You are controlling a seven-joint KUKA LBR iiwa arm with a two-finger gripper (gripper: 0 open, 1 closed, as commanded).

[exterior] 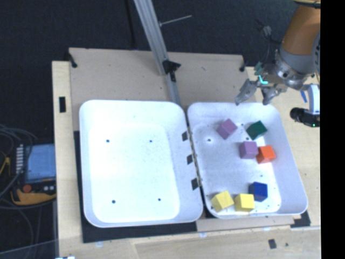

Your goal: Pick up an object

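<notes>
Fingers (243,95) spread above the right bin's (288,169) far rim, holding nothing.

Two shallow white plastic bins sit side by side on a bench: the left bin (91,144) and the right bin (288,169). In the right bin, four small cubes cluster near the far edge and three lie along its near edge.
</notes>
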